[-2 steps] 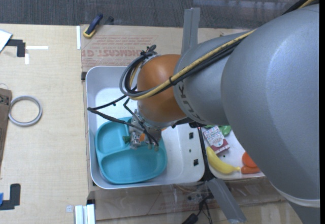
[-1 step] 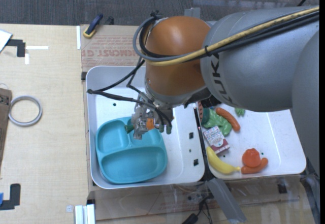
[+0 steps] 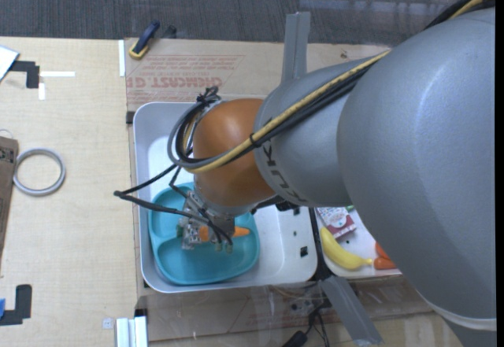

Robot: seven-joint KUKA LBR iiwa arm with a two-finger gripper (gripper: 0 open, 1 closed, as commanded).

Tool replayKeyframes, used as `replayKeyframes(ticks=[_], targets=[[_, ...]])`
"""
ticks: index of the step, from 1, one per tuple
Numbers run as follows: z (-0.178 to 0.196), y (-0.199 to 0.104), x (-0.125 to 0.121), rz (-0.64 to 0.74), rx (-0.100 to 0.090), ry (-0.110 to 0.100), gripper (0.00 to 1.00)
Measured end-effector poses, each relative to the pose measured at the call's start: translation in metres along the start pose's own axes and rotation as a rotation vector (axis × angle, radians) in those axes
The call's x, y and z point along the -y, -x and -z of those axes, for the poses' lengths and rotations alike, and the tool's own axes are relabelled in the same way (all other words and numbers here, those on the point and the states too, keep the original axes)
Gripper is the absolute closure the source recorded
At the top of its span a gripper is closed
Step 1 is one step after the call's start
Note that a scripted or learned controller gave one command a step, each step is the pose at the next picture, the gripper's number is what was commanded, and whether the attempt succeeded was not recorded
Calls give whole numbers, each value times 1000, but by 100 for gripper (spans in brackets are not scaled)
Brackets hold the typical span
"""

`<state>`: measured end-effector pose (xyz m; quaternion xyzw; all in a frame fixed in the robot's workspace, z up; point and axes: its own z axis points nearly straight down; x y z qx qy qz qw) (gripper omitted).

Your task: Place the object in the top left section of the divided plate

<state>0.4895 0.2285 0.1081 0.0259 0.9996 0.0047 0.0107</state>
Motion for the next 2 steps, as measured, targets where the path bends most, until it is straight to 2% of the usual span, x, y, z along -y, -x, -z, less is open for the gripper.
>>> replayKeyframes(ticks=[1,2], targets=[[-2,3,0,359,24,2,100],[-4,7,-1,356,14,2,100]])
